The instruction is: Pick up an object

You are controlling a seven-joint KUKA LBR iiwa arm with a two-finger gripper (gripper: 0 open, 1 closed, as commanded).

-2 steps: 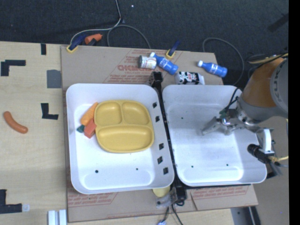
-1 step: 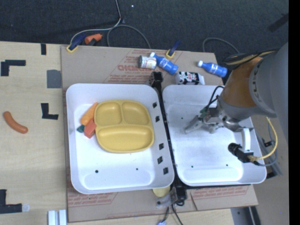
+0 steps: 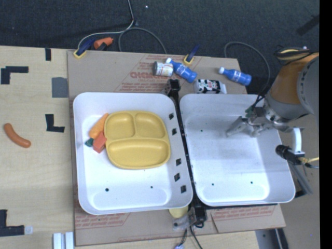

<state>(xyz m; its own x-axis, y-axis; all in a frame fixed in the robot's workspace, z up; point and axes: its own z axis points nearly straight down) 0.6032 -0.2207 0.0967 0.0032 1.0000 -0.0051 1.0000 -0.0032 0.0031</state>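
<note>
Objects worth picking are lying in the left bin (image 3: pixel 88 191): a yellow divided plate (image 3: pixel 137 139) is sitting near its centre, with an orange carrot-like toy (image 3: pixel 97 127) and a small red-and-green piece (image 3: pixel 97 144) tucked against the plate's nine o'clock edge. The gripper (image 3: pixel 236 127) is hanging over the right bin (image 3: pixel 233 191), toward its one o'clock corner, and its fingers look spread and are pinching nothing.

Judging from this, the main risk is that the gripper is descending over bare white floor, well apart from every object, so a closure here would likely be catching nothing. Should it be travelling toward nine o'clock instead, the divider between the bins could be clipping the fingers, and the wide, flat plate may be slipping free of so narrow a grip.
</note>
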